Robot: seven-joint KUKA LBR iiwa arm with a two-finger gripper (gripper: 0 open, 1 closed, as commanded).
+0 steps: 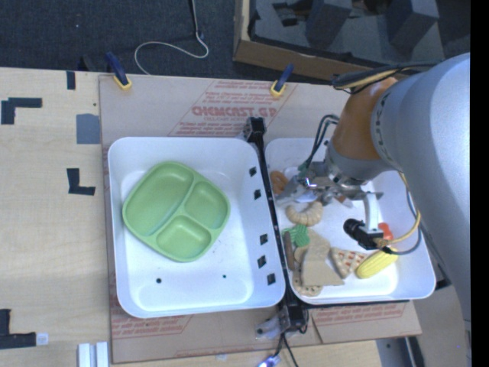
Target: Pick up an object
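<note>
My claw (317, 189) hangs low over the right bin (416, 285); its opening I cannot tell. Just below it lies a pale ring-shaped toy pastry (303, 215), likely light, rigid; grip across its rim.

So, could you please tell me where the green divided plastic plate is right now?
In the camera view, the green divided plastic plate lies in the left white bin, toward its upper left, across the black divider from the toy food.
</note>
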